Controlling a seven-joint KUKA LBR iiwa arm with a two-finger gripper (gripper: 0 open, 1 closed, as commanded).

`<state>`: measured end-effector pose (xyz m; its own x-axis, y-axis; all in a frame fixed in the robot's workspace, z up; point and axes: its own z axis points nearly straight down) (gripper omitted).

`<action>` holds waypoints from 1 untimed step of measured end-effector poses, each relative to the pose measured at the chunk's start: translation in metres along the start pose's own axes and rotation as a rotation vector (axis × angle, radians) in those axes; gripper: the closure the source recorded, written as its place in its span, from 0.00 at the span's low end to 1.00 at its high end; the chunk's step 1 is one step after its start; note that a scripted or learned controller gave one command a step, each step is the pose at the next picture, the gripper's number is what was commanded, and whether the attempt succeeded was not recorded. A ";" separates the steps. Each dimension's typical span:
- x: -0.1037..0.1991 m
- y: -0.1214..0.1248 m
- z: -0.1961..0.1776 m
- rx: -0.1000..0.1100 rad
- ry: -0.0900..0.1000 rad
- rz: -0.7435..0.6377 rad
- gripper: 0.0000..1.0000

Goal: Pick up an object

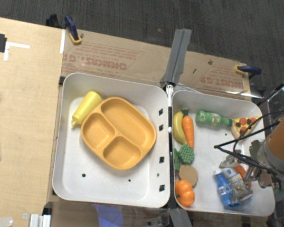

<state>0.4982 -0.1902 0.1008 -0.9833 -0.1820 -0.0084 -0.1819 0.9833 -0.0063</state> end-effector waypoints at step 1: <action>0.004 0.039 0.008 -0.006 0.006 -0.048 0.00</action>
